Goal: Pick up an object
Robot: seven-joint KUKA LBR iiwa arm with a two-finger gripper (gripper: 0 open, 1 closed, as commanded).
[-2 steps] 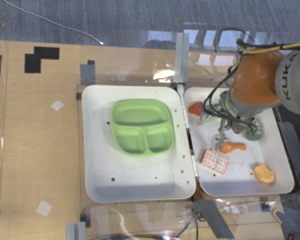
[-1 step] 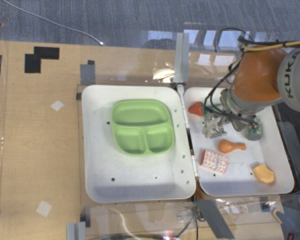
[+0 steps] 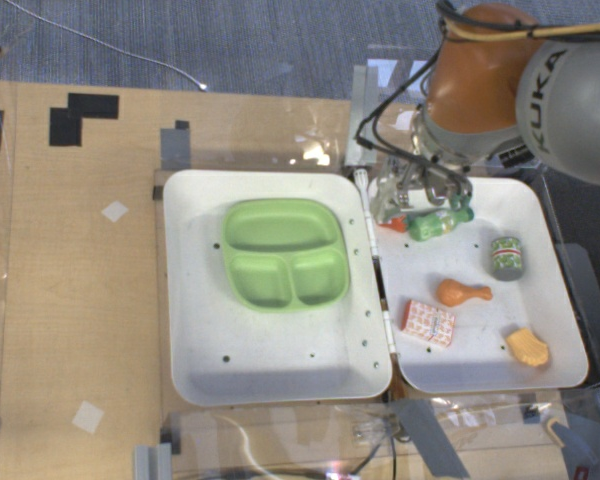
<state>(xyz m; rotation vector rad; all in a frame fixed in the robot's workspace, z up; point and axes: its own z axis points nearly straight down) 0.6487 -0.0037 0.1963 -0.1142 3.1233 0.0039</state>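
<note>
My gripper [image 3: 418, 196] hangs low over the far left corner of the right bin [image 3: 550, 298], under the orange band of the arm. Right at its tip lies a green bottle [image 3: 438, 225] on its side, with a small red piece [image 3: 392, 224] just to its left. Whether the bottle is touched or gripped is hidden by the wrist. Further out in the same bin lie a green-and-white can [image 3: 507, 256], an orange drumstick [image 3: 463, 292], a pink patterned packet [image 3: 429, 322] and a yellow-orange lump [image 3: 527, 347].
The left bin [image 3: 195, 368] holds a green three-compartment plate [image 3: 285, 253] at its middle. The ridge between the bins [image 3: 377, 288] runs just left of the gripper. Black cables loop around the wrist at the bin's far edge.
</note>
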